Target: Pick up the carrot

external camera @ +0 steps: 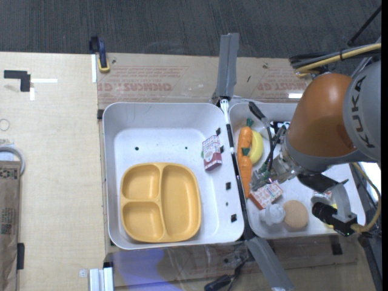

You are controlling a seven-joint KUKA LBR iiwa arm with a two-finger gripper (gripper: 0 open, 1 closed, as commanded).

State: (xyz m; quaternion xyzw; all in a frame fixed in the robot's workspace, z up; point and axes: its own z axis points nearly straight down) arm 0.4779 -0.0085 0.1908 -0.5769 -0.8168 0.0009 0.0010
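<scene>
Carrot (244, 156) lies lengthwise along the left wall of the right bin (315, 232), just beside a yellow banana (257, 147); a small red-and-white carton (267, 194), a crumpled white item (273, 215) and a tan egg-shaped object (296, 214) sit nearer the front of the same bin. End effector (270, 173) hangs over the right bin close to the carrot's lower half, mostly masked by the wrist; cannot tell its state. Left bin (115, 162) holds a yellow divided plate (161, 202) and a small red-and-white box (211, 153), both bins on the tabletop (48, 162)
</scene>
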